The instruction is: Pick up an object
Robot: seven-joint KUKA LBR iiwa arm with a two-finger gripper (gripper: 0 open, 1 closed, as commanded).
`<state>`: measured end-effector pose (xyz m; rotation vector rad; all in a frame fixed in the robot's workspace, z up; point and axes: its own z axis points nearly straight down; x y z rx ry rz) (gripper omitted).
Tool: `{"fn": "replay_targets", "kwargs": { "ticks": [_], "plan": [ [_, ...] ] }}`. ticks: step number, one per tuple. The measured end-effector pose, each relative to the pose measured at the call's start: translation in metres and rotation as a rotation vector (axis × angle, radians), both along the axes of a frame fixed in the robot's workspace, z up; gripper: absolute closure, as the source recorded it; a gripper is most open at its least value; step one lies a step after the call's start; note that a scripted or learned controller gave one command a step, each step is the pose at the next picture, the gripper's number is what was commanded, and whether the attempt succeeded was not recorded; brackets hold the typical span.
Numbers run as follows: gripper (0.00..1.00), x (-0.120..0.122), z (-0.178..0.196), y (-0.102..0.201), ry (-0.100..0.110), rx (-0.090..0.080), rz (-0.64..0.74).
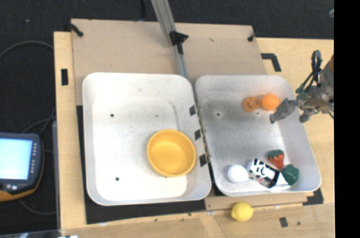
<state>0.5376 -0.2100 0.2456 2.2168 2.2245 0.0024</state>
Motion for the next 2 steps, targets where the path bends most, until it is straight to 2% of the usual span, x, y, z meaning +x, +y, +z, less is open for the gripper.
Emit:
{"fn": "replay_targets", "kwargs": {
  "ticks": [1,2],
  "plan": [
    [0.0,0.0,0.0,0.0,0.0,0.0,0.0],
    [0.0,0.006,-0.044,-0.001,0.005,-0.002,-0.005]
  ]
}}
